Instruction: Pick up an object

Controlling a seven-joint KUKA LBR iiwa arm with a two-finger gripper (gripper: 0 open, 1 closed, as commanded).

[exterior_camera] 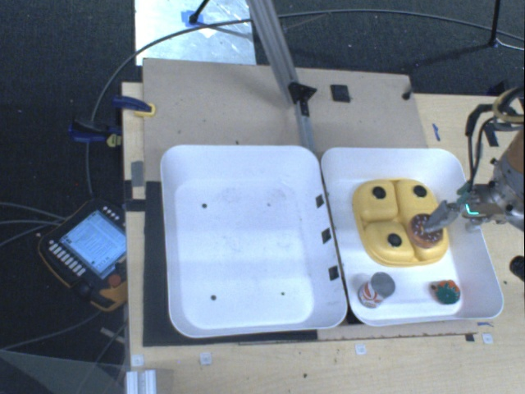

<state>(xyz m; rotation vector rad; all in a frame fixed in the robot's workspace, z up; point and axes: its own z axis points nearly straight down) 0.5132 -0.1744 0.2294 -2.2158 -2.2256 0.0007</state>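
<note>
The right bin (pixel 472 245) holds a large yellow block (pixel 390 216) with black dots, shaped like four rounded lobes. A small brown ring-shaped piece (pixel 425 230) lies on its lower right lobe. A round grey and red object (pixel 376 290) sits near the bin's front wall, and a small green and orange object (pixel 446 292) lies at the front right. My gripper (pixel 439 217) reaches in from the right and sits right at the brown ring, over the yellow block's right side. Its tips are too small and blurred to read.
The left bin (pixel 238 302) sits beside the right one, with black clips on the shared edge. A grey pole (pixel 275 43) crosses the back of the bench. A teach pendant (pixel 86 249) lies on the floor at the left.
</note>
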